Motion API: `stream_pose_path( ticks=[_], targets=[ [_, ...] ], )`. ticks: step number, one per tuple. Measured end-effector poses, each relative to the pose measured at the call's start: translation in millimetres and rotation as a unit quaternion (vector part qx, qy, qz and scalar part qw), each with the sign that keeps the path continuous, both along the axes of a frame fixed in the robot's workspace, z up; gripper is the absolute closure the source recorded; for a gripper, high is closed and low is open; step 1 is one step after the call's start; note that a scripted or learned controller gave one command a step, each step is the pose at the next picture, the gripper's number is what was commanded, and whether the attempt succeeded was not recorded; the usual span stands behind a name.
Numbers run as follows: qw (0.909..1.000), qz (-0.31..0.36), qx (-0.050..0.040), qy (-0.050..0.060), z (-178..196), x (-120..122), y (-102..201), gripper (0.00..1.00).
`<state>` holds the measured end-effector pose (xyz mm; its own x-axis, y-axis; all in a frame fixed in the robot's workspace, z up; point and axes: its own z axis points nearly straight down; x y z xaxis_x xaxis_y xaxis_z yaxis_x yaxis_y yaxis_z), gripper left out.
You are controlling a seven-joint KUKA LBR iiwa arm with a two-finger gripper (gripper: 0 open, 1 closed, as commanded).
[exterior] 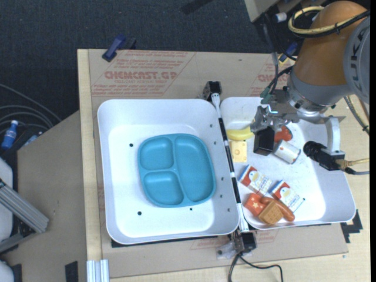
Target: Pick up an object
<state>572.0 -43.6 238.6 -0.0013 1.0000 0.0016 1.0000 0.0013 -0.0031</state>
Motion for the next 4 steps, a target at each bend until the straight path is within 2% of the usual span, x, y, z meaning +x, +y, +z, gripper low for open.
stream_pose_path(
  ticks=[1,2,3,4],
  targets=[
    [1.0,-0.001,-0.0002,0.0,29.4,-51.3,-7.9,1.0],
    [1.0,-0.001,-0.0004,0.0,20.0,-92.5,-31.8,1.0],
    [1.0,0.0,-0.0002,0.0,-18.4,-86.1,44.8,1.0],
    [1.0,-0.001,-0.0007,-0.001,25.8,-92.7,43.6,1.0]
  ],
)
